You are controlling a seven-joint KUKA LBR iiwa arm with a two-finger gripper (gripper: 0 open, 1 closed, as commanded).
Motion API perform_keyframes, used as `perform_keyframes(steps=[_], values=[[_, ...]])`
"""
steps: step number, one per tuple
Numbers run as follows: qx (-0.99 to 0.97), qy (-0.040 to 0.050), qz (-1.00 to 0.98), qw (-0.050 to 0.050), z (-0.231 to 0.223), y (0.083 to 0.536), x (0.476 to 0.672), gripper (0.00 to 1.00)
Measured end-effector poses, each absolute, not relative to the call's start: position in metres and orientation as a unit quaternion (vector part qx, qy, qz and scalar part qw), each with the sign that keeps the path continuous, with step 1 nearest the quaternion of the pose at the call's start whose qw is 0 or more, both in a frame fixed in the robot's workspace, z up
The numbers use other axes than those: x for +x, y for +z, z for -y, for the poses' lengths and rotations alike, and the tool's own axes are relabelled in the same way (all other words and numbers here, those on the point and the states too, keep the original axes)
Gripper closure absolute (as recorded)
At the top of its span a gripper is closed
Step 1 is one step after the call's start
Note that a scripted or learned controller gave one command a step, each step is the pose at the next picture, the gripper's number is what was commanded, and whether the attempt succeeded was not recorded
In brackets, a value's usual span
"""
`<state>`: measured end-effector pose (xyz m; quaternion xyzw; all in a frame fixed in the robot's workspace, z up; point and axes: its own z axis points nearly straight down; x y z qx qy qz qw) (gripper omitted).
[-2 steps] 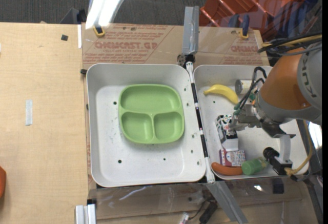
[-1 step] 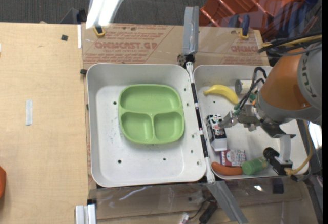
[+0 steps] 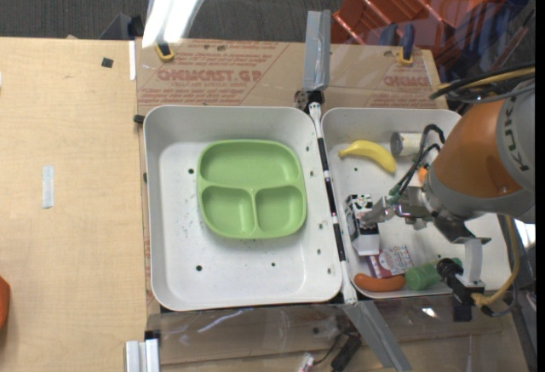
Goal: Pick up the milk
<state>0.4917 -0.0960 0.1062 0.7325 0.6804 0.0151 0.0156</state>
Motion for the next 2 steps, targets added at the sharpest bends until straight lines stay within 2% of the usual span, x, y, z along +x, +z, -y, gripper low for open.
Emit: perform_keyframes(steps=[1, 2], values=[[0.74, -0.0021, -0.673, 0.0, 0.057, 0.19, 0.555, 0.0], [0.757, -0.0023, -0.653, -0.001, 0.067, 0.19, 0.494, 0.0]])
